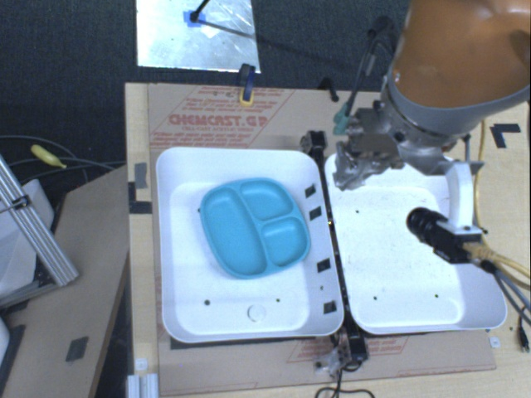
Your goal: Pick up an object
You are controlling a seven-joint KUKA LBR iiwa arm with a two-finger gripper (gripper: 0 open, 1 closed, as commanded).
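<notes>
A light blue divided plate (253, 226) with three compartments lies flat in the middle of the left white bin (187, 305). My gripper (355, 171) hangs over the far left corner of the right white bin (398, 301), well to the right of the plate and apart from it. The arm's orange band and grey wrist rise above it at the upper right. Nothing shows between the fingers.
A black cylindrical part (437, 232) on a white bracket sticks out over the right bin. A black divider with clips (325, 239) runs between the bins. Cardboard (217, 114) lies under the bins, with a shiny sheet (197, 21) beyond it.
</notes>
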